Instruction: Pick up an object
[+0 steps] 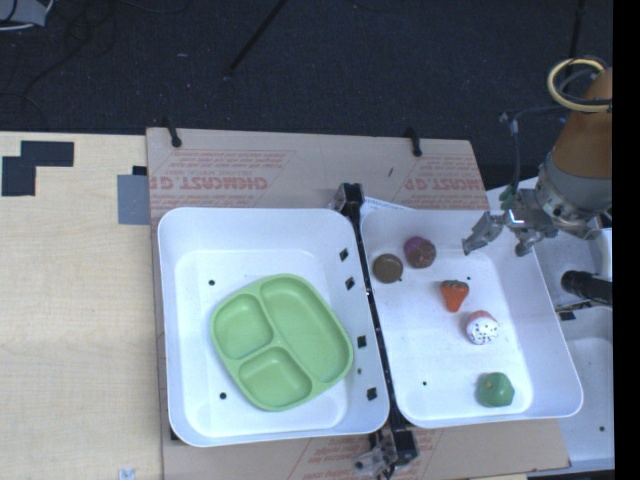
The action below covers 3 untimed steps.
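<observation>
The right bin [440, 388] holds several small objects: a brown round piece [387, 267], a dark purple piece [419, 252], a red strawberry with a green top [455, 294], a white speckled ball [482, 329] and a green lump [494, 390]. My gripper [503, 234] hangs over the bin's far right corner with its two fingers spread apart, open and holding nothing. It is to the right of the purple piece and above the strawberry in the view.
The left bin [190, 298] bears a green three-compartment plate [280, 340]. A black divider [362, 308] runs between the bins. Cardboard [260, 173] lies under both bins. The arm's orange band [582, 143] sits at the right edge.
</observation>
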Available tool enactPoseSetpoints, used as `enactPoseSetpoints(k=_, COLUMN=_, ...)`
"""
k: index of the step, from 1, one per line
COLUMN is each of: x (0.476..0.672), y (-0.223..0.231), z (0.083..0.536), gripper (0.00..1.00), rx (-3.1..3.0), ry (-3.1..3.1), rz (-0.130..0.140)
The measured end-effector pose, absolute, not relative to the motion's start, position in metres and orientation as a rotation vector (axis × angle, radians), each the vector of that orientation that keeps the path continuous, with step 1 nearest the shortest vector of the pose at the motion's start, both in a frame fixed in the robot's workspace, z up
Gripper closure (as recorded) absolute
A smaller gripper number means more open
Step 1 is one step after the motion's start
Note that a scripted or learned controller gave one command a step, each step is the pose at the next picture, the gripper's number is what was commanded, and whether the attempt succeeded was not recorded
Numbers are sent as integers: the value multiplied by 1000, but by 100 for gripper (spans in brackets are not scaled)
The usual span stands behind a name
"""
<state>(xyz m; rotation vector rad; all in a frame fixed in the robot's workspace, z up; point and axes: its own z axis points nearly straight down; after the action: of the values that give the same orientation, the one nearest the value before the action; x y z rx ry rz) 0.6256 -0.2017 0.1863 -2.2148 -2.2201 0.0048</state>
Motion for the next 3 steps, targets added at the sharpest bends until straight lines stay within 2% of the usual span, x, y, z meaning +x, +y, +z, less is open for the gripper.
enactPoseSetpoints(k=2, x=631, y=-206, z=86, gripper=0, rx=-2216, ry=-2222, rz=4)
enactPoseSetpoints(k=3, x=632, y=-206, z=98, gripper=100, rx=-2216, ry=-2225, rz=2)
